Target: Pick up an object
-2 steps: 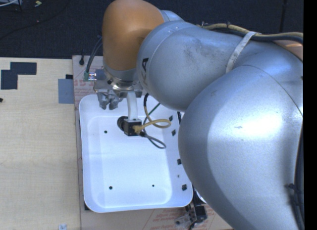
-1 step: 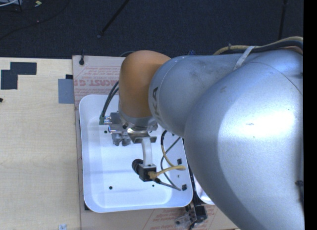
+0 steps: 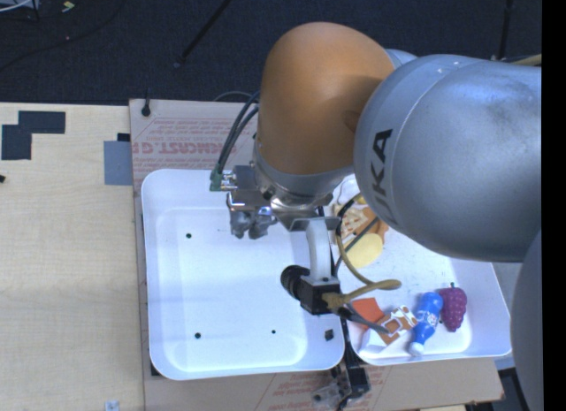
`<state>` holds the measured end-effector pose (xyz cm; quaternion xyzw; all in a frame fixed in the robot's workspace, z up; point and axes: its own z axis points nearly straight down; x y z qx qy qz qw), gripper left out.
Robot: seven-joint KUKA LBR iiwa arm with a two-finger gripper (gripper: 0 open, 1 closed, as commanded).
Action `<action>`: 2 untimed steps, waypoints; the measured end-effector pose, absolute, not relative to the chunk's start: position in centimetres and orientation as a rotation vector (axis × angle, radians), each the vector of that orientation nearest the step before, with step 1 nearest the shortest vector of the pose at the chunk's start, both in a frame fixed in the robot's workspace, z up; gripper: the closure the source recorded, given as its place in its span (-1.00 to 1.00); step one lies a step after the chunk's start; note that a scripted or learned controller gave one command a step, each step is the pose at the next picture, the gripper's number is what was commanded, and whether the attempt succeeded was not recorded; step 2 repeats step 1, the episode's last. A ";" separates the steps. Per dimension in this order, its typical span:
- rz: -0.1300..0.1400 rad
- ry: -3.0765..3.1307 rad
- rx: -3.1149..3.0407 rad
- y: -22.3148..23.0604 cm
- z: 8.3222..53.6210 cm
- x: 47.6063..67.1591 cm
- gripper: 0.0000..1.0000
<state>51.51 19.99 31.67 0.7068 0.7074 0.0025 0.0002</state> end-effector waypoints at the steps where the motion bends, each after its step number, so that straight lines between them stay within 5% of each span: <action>1: -0.003 2.224 2.221 24.5 28.8 53.3 1.00; 2: -0.003 2.224 2.221 24.5 28.8 53.3 1.00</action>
